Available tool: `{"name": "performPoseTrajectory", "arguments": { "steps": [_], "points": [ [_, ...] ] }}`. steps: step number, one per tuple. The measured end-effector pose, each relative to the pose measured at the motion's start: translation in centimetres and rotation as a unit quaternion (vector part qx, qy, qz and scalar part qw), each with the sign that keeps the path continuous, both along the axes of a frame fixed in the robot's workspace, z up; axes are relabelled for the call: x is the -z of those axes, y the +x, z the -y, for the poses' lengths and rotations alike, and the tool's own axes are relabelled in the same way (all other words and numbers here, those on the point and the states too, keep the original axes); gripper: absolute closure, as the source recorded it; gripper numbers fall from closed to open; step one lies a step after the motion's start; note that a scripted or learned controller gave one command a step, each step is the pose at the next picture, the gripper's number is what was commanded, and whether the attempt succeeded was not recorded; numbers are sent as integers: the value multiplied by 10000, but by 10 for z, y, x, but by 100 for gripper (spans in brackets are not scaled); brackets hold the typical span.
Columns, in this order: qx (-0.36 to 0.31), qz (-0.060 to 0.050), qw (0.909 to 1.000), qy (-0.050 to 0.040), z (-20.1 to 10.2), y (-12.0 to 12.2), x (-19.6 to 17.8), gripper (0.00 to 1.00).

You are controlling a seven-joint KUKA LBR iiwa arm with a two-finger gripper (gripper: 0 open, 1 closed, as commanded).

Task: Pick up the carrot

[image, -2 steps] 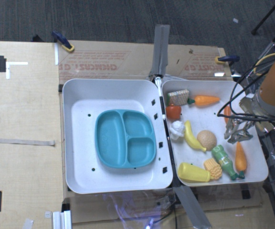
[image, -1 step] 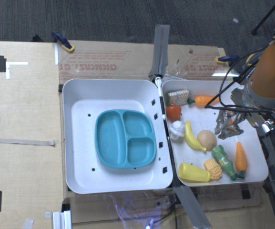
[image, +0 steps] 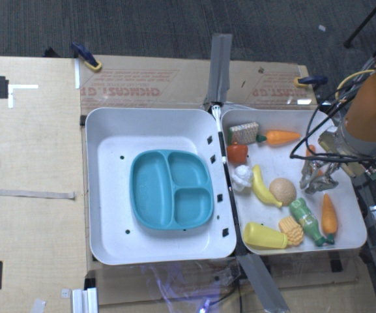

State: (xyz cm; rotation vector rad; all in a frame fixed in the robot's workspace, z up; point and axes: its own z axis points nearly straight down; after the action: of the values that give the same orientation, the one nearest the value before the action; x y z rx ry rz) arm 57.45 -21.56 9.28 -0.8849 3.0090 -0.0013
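Camera view: carrot [image: 329,214] lies just beside gripper [image: 318,178] (whether it is open or closed cannot be told) and is judged light, rigid and slick, best grasped across its thicker middle.

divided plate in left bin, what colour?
Teal-blue divided plate, clearest in the camera view.

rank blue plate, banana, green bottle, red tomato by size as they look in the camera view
1. blue plate, by far
2. banana and green bottle, alike in length, not ranked
3. red tomato
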Motion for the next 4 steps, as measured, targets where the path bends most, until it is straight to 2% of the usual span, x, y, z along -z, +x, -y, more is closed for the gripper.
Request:
{"name": "performPoseTrajectory", "arguments": {
  "steps": [1,2,3,4],
  "points": [
    [2,2,10000,0,0,0,0,0],
    [14,34,10000,0,0,2,-11,100],
    [16,33,10000,2,0,2,-11,0],
    [-1220,17,9925,14,2,-8,-2,0]
  ]
}}
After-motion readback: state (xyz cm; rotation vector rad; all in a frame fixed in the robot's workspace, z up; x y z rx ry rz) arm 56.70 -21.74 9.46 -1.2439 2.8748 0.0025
